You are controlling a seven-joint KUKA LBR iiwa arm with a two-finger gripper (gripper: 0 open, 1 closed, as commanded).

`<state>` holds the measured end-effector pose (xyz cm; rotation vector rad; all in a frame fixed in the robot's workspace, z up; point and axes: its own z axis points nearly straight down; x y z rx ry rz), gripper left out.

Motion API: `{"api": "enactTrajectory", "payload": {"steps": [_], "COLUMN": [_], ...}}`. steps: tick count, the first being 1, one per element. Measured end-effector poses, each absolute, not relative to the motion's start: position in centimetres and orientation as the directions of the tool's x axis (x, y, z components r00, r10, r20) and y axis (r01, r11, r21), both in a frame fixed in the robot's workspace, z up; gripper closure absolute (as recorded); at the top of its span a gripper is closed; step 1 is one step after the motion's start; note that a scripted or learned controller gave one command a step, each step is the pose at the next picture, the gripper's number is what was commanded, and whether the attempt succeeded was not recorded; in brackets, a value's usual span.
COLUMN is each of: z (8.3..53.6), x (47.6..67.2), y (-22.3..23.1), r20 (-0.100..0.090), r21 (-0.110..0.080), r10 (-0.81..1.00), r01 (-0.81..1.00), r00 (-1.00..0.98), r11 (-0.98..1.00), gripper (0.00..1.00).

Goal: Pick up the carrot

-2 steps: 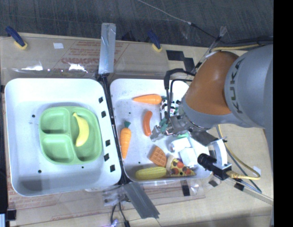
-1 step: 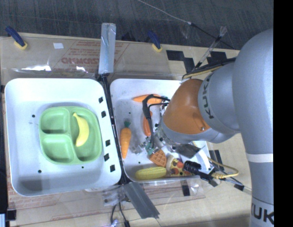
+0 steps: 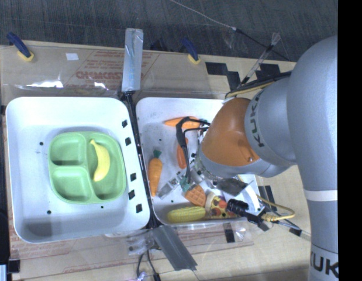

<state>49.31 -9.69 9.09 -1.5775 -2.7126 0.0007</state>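
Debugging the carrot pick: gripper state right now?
Gripper: cannot be told; the arm's wrist covers it. It is low in the right bin, beside the carrot, which lies on the bin floor.

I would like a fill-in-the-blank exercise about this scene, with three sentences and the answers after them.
1. The banana lies in a divided tray whose colour is ____.
2. The carrot lies in the ____ bin, near the wall between the two bins.
3. The corn cob lies along the ____ wall of the right bin.

Missing words: green; right; near (bottom)
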Motion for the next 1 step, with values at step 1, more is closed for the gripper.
{"api": "enactTrajectory", "payload": {"steps": [1], "z": [9.08], "x": [47.62], "y": [-12.62], "r20": [0.004], "r21": [-0.002], "r10": [0.681], "r01": [0.681], "r00": [-0.732], "r11": [0.732], "gripper": [0.0]}}
